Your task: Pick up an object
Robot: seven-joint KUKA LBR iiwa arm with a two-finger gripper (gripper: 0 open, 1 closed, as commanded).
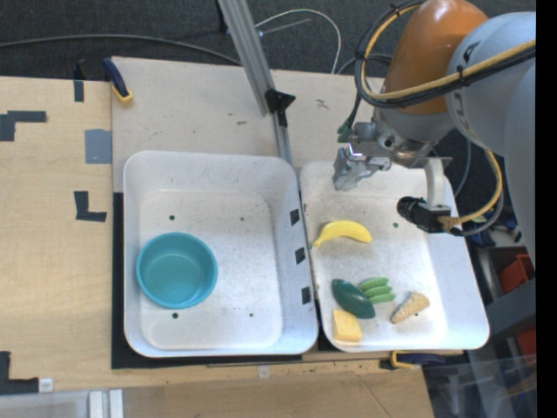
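The right bin (452, 277) holds a yellow banana (343, 232) near its middle. Toward its front lie a dark green vegetable (352, 299), a light green pea pod (377, 287), a yellow cheese wedge (346, 326) and a tan bread piece (410, 306). My gripper (350, 177) hangs over the back left corner of the right bin, above and behind the banana, with nothing visibly held. The arm's orange band (431, 37) sits above it at the upper right.
A teal bowl (177, 270) rests in the front left of the left bin (209, 181). A grey pole (252, 59) slants down to the divide between the bins. A black cable fitting (422, 212) hangs by the right bin's back edge.
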